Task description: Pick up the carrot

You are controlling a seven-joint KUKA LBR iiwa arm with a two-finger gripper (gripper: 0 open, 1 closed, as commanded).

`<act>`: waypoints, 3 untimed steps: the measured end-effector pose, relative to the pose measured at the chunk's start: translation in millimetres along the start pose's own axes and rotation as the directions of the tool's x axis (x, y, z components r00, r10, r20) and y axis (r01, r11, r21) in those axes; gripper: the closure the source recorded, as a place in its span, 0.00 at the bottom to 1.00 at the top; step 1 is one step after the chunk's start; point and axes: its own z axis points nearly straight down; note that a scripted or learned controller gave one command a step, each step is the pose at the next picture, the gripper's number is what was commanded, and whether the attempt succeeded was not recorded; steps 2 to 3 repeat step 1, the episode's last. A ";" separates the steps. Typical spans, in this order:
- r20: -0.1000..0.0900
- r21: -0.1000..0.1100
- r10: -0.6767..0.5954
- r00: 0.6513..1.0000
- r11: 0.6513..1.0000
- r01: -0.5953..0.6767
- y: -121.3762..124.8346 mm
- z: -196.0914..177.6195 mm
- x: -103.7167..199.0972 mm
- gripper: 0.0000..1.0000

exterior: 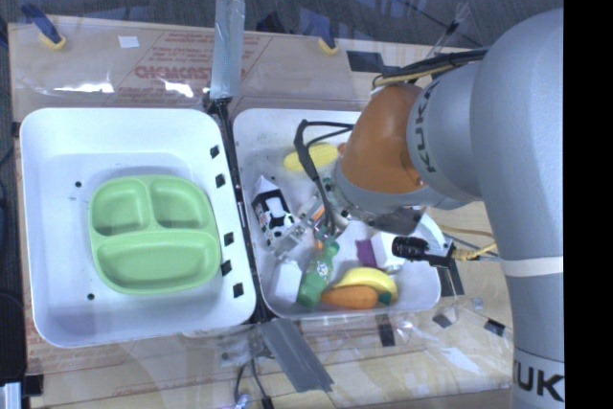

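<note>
The carrot (350,298) is orange and lies along the front wall of the right bin (257,137), just below a yellow banana (370,279). A green bottle-shaped toy (316,277) touches the carrot's left end. My gripper (299,231) hangs low in the middle of the right bin, up and to the left of the carrot and just above the green toy's top. The arm's orange band and grey wrist hide the bin's right half.
A black-and-white object (270,208) lies left of the gripper, a purple piece (367,252) to its right, and a yellow object (320,156) at the bin's back. The left bin (48,139) holds a green divided plate (153,233).
</note>
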 end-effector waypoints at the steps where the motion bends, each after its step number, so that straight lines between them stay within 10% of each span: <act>1: 0.001 -0.001 -0.008 1.000 1.000 0.008 1.5 -10.8 -0.2 1.00; 3: 0.001 -0.001 -0.008 1.000 1.000 0.008 1.5 -10.8 -0.2 1.00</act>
